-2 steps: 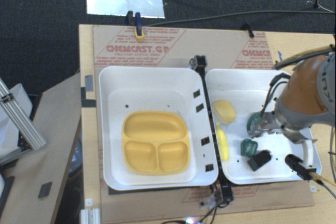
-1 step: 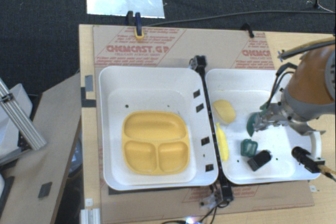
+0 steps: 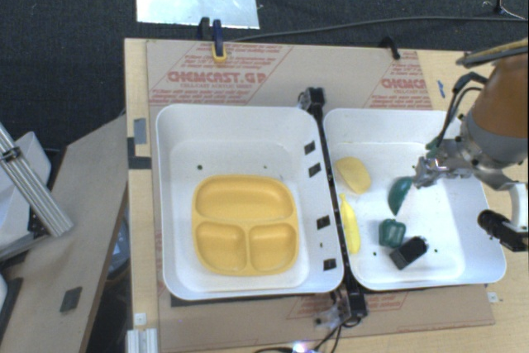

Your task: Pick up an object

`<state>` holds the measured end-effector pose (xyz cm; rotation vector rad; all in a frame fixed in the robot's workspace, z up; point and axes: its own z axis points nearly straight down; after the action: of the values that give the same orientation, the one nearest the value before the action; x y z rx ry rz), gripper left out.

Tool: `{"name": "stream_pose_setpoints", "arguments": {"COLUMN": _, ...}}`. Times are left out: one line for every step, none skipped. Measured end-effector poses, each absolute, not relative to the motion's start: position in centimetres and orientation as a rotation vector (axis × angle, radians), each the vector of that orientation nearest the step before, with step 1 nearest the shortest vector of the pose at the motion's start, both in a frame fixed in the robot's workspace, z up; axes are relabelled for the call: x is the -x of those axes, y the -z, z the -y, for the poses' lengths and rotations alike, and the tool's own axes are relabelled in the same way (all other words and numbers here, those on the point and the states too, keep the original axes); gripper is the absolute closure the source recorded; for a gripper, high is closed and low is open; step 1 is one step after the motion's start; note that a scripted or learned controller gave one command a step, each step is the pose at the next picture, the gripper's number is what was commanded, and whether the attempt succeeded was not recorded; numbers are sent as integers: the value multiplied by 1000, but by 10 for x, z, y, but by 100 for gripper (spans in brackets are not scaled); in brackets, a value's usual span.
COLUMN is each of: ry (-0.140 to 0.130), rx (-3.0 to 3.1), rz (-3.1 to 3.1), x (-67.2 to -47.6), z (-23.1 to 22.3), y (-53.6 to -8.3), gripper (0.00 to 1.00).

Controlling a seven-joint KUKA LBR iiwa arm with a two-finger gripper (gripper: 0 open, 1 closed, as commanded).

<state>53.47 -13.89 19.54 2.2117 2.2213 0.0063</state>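
progress: as I judge it, nothing is lifted yet; every object lies on a bin floor and the grasp itself is all still to do
surface: (image 3: 207,66) brown board printed with red lettering, carrying both bins side by side
left bin: (image 3: 178,132) shallow and white, holding one yellow divided tray (image 3: 245,223) with three compartments, lying flat near the middle
right bin: (image 3: 372,124) shallow and white, holding five loose things
yellow round piece: (image 3: 354,174) near this bin's left wall, upper part
yellow long piece: (image 3: 350,228) just below it, lying along the left wall
teal curved piece: (image 3: 399,194) around the middle of the bin, just beside my claw and the likeliest pick
dark green block: (image 3: 391,232) below the teal piece, apart from it
black block: (image 3: 408,252) touching or nearly touching the green block, toward the front wall
my claw: (image 3: 429,172) low over the right bin, next to the teal piece's upper end; I cannot tell whether it is open or closed, and I see nothing gripped in it
my arm: (image 3: 500,116) comes in from the right, orange band above the wrist
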Motion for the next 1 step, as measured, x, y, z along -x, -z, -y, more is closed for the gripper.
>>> {"name": "stream_pose_setpoints", "arguments": {"ry": -3, "rx": -2214, "rz": -2224, "x": -536, "z": 139, "y": -210, "gripper": 100}}
